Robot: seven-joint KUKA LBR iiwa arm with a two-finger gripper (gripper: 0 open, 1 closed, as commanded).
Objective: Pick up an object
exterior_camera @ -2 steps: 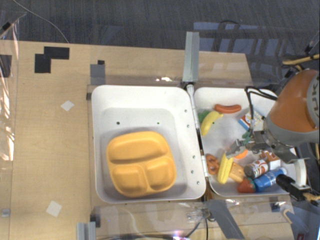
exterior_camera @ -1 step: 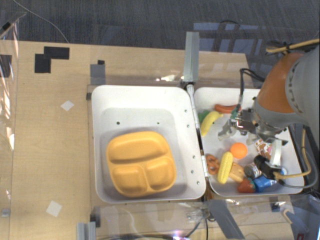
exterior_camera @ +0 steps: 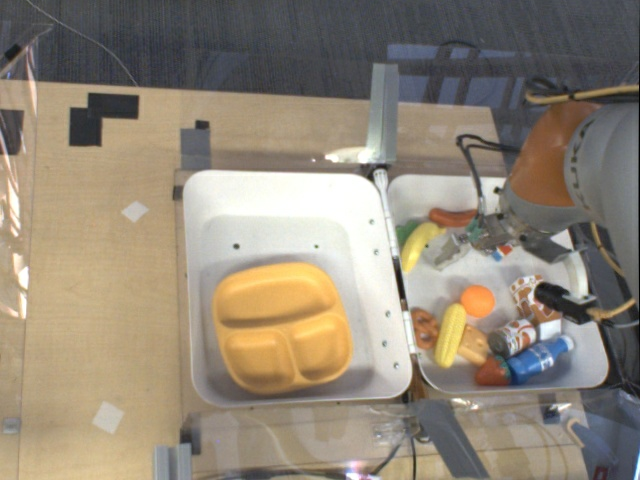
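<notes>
**Arm over the right bin, toy food below**

Camera view. Nearest the lens, at the lower edge of the right bin (exterior_camera: 600,368), lie a blue bottle (exterior_camera: 540,359) and a red item (exterior_camera: 491,372), touching each other. Just above them sit a small can (exterior_camera: 515,337), a corn cob (exterior_camera: 452,333), a pretzel (exterior_camera: 424,325) and an orange ball (exterior_camera: 478,301). Farther back lie a banana (exterior_camera: 419,245) and a sausage (exterior_camera: 453,216). The tool (exterior_camera: 487,236) hangs low in the bin, right of the banana and below the sausage; whether its fingers are apart or together cannot be told, and nothing is seen between them. The left bin (exterior_camera: 280,193) carries a yellow divided tray (exterior_camera: 282,323). Both bins rest on the wooden worktop (exterior_camera: 90,298).
</notes>
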